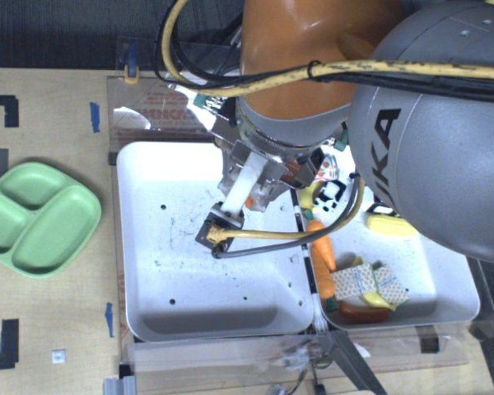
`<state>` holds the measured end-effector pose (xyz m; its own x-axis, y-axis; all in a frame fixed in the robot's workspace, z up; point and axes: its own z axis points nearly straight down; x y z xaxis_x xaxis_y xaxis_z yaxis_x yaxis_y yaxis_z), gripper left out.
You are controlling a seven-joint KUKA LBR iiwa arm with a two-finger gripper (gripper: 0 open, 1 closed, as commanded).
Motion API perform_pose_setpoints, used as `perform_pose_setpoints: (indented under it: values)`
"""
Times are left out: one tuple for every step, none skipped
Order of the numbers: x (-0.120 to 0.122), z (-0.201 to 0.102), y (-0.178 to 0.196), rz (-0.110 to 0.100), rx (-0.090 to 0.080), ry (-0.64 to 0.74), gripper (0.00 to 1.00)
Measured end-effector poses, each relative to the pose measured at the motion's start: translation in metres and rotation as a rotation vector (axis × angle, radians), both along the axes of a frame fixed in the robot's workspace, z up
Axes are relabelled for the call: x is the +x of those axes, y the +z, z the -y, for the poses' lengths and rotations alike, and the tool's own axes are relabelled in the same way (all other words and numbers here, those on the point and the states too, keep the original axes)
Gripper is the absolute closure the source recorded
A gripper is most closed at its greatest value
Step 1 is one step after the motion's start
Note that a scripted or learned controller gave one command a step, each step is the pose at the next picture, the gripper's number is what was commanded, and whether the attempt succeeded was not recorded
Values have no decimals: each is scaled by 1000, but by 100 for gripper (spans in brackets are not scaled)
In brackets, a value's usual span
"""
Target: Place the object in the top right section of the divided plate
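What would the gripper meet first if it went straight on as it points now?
Likely the bare floor of the left bin, near its right wall. I see no object beneath the gripper, though depth is unclear.

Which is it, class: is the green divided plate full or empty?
Empty. All three sections of the green divided plate show bare green, with nothing lying in them.

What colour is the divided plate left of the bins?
Pale green; the plate shows best in the camera view.
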<state>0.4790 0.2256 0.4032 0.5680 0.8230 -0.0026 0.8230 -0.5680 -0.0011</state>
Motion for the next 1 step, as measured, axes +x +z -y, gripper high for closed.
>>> perform_pose_setpoints:
  values:
    - [1,2,25,5,1,-467,100]
